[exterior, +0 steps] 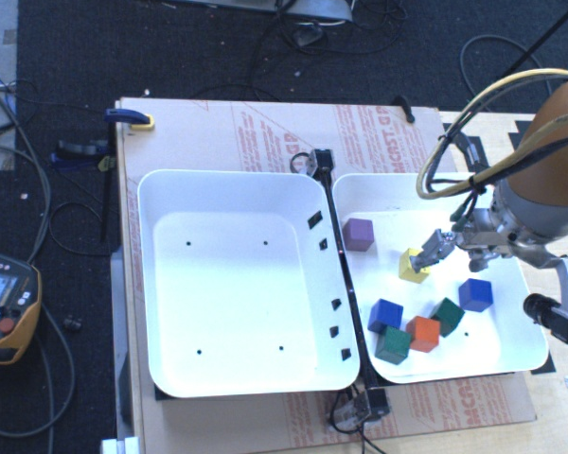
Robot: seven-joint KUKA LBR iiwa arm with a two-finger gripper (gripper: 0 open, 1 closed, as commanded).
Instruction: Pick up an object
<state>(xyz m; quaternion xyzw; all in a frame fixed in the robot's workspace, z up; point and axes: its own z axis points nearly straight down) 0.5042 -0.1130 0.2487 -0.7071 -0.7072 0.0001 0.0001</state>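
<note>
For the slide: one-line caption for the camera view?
Grey arm's tool poised at a small yellow block in the right white bin, amid scattered coloured blocks.

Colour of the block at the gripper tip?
Yellow block, by the gripper, camera view.

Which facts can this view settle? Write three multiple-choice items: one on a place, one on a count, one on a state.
1. Where are the blocks?
A. right bin
B. left bin
C. bench

2. How many blue blocks are there?
A. one
B. two
C. four

3. How does the orange block lie?
A. alone in a corner
B. touching green blocks
C. on the purple block

Key: 1 A, the blocks sit in the right bin, where the gripper is at the yellow block. 2 B, blue blocks. 3 B, orange block touches green blocks; purple block stands apart.
</note>
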